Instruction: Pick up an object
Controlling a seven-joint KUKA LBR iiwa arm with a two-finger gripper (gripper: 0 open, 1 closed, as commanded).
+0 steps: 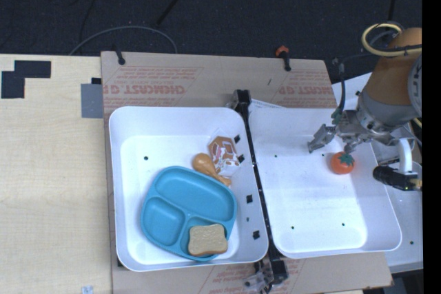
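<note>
Over the right bin point(324, 231), near its far right corner, hangs the gripper point(335, 140); its grey fingers point(318, 140) are spread wide apart, and nothing sits between them; the arm point(389, 89) is grey with an orange band, and it comes in from the right side.

Just below the gripper lies a small tomato point(342, 162); it is orange-red with a bit of green on top; it rests on the white floor of the right bin, close to the right wall; the fingers are near it but do not hold it.

The left bin point(127, 148) holds more things; a blue tray point(172, 206) with three parts lies by the near edge of this bin; a slice of bread point(207, 239) sits in the tray part nearest the bin's near right corner; a tan chicken leg point(209, 168) lies at the tray's far edge, just touching it; a small wrapped snack point(224, 151), brown and white, sits beside the leg, near the bin's right wall.

Both bins rest side by side on a sheet of cardboard point(207, 82) on the bench.
</note>
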